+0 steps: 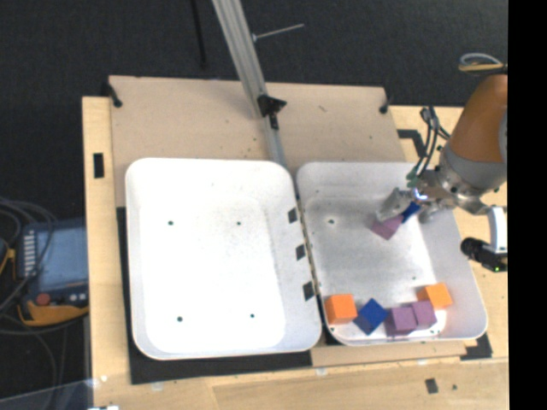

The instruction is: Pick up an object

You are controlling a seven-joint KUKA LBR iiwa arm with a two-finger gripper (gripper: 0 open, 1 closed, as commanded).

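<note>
A purple block (386,226) sits at the fingertips of the gripper (402,213), over the upper middle of the right bin (359,267); whether it is truly clamped, or how far the tool is parted, cannot be told. The wooden bench (256,118) stands on dark floor, a metal post (244,45) rising behind. The arm (479,139) is cut off at the right. The left bin (214,254) adjoins the right one, whose near edge holds two orange blocks (341,307), a blue block (372,315) and two more purple blocks (410,318).
</note>
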